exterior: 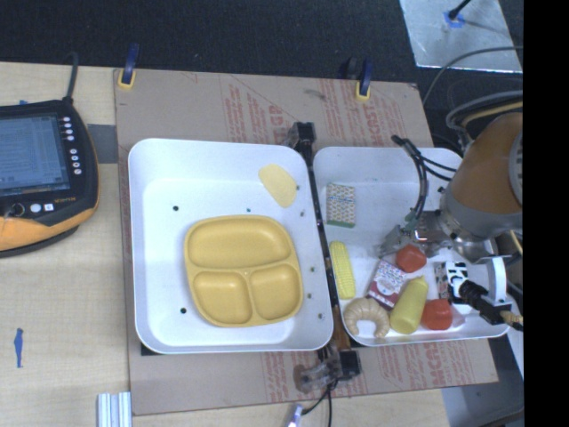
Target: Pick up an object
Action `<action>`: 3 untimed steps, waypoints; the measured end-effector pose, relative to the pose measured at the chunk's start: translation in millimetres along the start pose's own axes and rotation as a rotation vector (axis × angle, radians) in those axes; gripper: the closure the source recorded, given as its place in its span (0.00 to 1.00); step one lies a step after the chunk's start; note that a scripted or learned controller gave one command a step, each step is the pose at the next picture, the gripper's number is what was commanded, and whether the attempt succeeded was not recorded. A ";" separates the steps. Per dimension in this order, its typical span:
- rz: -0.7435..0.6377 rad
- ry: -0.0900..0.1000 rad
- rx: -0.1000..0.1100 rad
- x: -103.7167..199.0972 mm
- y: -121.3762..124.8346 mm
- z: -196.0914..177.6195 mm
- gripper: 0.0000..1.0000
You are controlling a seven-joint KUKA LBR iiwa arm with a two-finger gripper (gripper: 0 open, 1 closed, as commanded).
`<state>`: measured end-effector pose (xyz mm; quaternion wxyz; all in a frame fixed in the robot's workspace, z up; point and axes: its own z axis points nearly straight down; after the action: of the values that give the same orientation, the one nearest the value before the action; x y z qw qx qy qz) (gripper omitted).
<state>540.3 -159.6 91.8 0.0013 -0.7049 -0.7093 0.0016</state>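
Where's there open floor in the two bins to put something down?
Left bin: bare floor along its left side, and in front of the yellow divided tray. Right bin: a bare patch at the back, beyond the patterned packet. Its front is crowded: corn, croissant, red packet, yellow bottle, with the arm above.

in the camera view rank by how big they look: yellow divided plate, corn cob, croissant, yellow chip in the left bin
1. yellow divided plate, by far the largest
2. croissant and corn cob look about alike, so no ranking between them
3. yellow chip, slightly smaller
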 end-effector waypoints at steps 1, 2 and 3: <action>0.003 0.000 -0.003 -53.1 18.0 -66.6 0.00; -0.001 0.000 0.001 -7.2 -3.6 0.7 0.00; 0.004 0.000 -0.003 -52.6 -3.4 -0.3 0.00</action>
<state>537.3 -212.3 92.1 0.0004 -0.7062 -0.7080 0.0007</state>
